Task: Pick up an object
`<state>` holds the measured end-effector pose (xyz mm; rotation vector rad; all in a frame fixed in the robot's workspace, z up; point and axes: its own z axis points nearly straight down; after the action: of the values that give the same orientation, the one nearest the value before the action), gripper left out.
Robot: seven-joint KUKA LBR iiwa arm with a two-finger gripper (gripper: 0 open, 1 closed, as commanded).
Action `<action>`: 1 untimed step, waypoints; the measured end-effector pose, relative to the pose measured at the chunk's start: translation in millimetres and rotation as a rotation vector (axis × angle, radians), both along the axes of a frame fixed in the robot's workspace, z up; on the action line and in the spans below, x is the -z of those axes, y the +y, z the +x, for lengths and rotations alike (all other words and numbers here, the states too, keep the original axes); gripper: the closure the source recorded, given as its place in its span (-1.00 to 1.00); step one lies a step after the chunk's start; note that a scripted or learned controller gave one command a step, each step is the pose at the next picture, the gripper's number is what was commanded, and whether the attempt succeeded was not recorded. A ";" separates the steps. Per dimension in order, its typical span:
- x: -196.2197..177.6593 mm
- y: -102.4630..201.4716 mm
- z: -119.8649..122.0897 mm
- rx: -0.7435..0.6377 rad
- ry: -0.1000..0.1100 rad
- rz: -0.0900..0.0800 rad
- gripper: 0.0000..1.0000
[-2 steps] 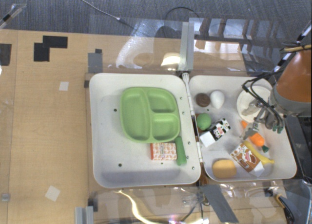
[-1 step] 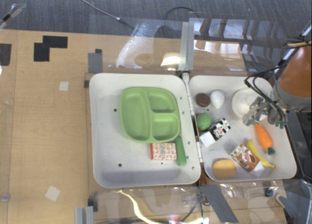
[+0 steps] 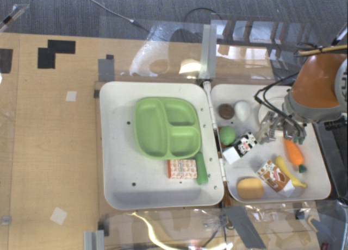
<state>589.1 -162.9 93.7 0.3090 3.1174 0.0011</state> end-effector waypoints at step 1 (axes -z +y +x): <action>-0.4 -1.0 -0.1 0.001 0.000 -0.001 -1.00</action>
<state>589.0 -163.9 94.1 0.3101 3.1169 0.0000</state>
